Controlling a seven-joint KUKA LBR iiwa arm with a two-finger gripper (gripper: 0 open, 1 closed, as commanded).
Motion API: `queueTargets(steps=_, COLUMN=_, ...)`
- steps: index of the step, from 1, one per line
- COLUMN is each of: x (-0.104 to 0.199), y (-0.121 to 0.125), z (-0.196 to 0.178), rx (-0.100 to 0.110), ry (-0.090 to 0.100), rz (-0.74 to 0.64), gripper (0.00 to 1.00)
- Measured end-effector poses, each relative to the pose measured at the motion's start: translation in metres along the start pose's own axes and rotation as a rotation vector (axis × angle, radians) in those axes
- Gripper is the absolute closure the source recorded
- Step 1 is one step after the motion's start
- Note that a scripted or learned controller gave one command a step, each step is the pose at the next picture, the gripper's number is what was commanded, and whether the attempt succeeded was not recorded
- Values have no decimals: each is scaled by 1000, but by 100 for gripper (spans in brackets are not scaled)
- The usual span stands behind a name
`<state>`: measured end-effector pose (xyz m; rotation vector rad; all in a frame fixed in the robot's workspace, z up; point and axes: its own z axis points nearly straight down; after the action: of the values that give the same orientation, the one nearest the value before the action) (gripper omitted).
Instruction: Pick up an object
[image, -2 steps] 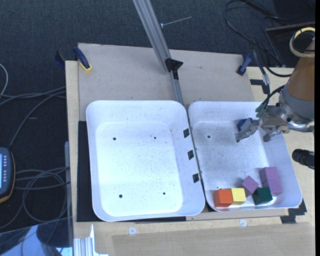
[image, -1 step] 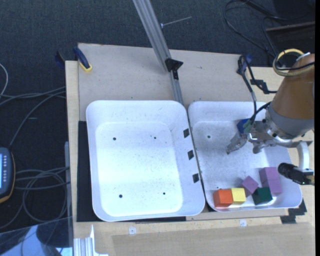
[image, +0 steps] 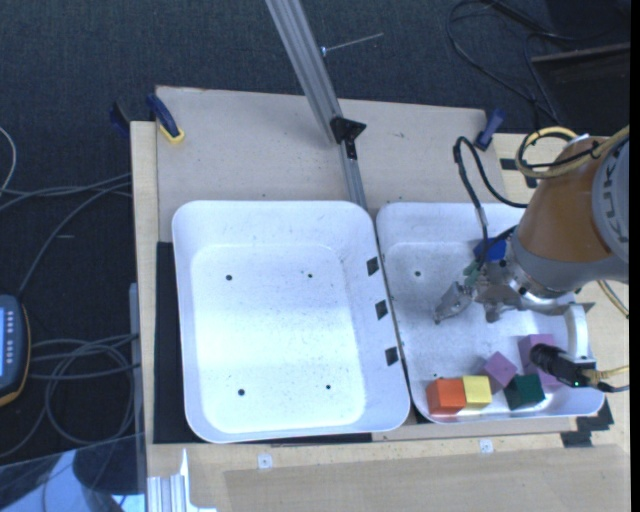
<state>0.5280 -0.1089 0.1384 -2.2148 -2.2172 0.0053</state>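
Dark carpet with loose cables runs all around a pale wooden table (image: 280, 140), which carries two shallow white plastic bins side by side. The left white bin (image: 200, 250) has nothing to grab, so the action is all in the right white bin (image: 420, 230), where the grey arm with the orange band (image: 560, 220) reaches in. Its gripper (image: 462, 300) hangs over the bare middle of the right bin, and the fingers look spread apart with nothing between them, though they're small and a bit hard to read from up here. The pickable stuff is bunched at the near edge of that same bin: an orange cube (image: 447, 394), a yellow cube (image: 477, 390) touching it, a purple block (image: 499, 366) just behind those, a dark green block (image: 523, 391) next along, and another purple piece (image: 535, 348) toward the bin's right wall. My guess is they've slid down against the bin's wall, which makes them awkward. The gripper sits well apart from the pile, so I'd say no grasp has started yet.
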Motion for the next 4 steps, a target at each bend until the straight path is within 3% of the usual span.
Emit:
queueTargets(steps=1, x=0, y=2, z=-14, rx=-10, ry=-2, rz=0, gripper=100)
queueTargets(steps=3, x=0, y=7, z=-81, rx=-13, ry=-4, rz=-1, gripper=100)
queueTargets(steps=4, x=38, y=29, z=-83, rx=-11, ry=-2, rz=-5, gripper=100)
